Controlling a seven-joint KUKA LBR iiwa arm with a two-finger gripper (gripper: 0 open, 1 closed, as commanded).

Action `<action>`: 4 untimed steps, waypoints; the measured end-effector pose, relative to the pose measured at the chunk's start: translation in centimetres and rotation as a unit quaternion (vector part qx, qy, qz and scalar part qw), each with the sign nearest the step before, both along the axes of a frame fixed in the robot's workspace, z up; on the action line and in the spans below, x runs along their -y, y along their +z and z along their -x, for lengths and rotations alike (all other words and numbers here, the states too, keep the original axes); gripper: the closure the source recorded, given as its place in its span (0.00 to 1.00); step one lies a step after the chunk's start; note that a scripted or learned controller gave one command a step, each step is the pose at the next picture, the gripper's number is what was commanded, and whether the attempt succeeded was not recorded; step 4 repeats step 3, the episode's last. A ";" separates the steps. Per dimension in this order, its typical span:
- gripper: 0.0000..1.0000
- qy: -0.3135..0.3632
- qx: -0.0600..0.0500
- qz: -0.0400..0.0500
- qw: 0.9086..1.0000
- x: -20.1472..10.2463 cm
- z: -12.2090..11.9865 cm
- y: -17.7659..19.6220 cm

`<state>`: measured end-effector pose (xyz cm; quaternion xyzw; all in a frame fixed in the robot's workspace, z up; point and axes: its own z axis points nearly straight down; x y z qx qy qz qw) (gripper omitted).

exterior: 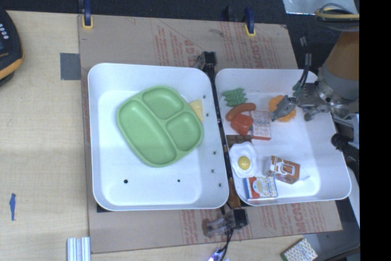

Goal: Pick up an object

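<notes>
A: Gripper (285, 108) is hanging low in the right bin (324, 192), right over the orange piece (282, 101) near the bin's far side. I am not managing to tell whether that piece is between the tips or just under them.

B: Agreed, I am calling it uncertain; whether it is released or clenched is not something this view is giving us. The arm (342, 61) is reaching in from the right, and its grey wrist is covering part of the orange piece.

A: What am I worrying about? The orange piece is sitting just beside the small carton (261, 126) and near the red pepper (241, 118). If the tips are closing off-centre, they are likely nudging it sideways rather than lifting it.

B: It is also looking small and rounded, so it is probably slipping easily once the arm is rising.

A: The other toys are lying further off: the green leaf (233, 95), the fried egg (243, 161), the brown box (285, 169) and the flat packet (263, 187) near the front.

B: And the green plate (160, 125) is sitting alone in the left bin (107, 192), with a yellow piece (196, 109) touching its edge, well away from any trouble.
</notes>
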<state>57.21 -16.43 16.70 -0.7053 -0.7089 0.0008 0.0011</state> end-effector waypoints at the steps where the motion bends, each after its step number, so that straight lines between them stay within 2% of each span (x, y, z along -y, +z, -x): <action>1: 0.00 0.001 0.003 0.001 1.000 2.2 -5.6 -7.6; 2: 1.00 0.003 0.000 0.001 1.000 2.2 -5.3 -6.5; 3: 1.00 0.001 0.002 0.000 1.000 -3.2 -6.3 2.3; 4: 1.00 0.001 0.002 0.000 1.000 -3.2 -6.3 2.3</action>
